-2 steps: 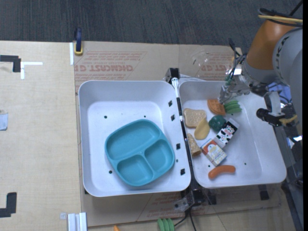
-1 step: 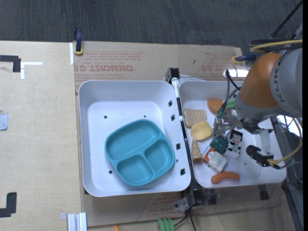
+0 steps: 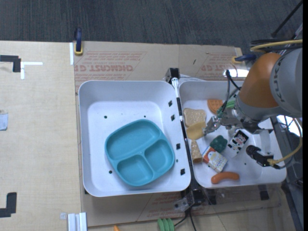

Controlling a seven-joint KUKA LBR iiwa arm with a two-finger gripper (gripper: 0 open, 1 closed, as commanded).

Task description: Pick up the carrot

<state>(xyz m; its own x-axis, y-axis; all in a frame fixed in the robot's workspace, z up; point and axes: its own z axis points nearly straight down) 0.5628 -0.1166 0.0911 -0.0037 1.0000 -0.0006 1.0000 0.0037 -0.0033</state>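
White plastic makes up both bins; the gripper (image 3: 212,125) hangs over the right bin (image 3: 250,174), reaching in from the right on the grey arm (image 3: 288,88) with its orange band (image 3: 257,83). Its metal fingertips sit low and close to the bin floor, and from this angle I cannot tell how far apart they stand; nothing is visibly caught between them.

The carrot (image 3: 225,177) lies well below the gripper in the picture, near the bin's front edge, slightly to the gripper's right. It rests flat, lengthwise across the view, apart from the fingertips and untouched.

Just to the gripper's left is a slice of toast (image 3: 194,116), with a yellowish piece (image 3: 195,131) overlapping its lower edge and reaching almost to the fingertips. Below that, against the wall between the bins, lies another bread-like piece (image 3: 195,150). Immediately below and right of the gripper is a dark green object (image 3: 219,143), and under that a small packet with red and white print (image 3: 215,159), tilted, between the gripper and the carrot. Above the gripper, partly hidden by the wrist, an orange item (image 3: 214,104) shows near the bin's back wall.

Far to the gripper's left, in the left bin (image 3: 91,129), rests a teal divided plate (image 3: 139,151) with three compartments.
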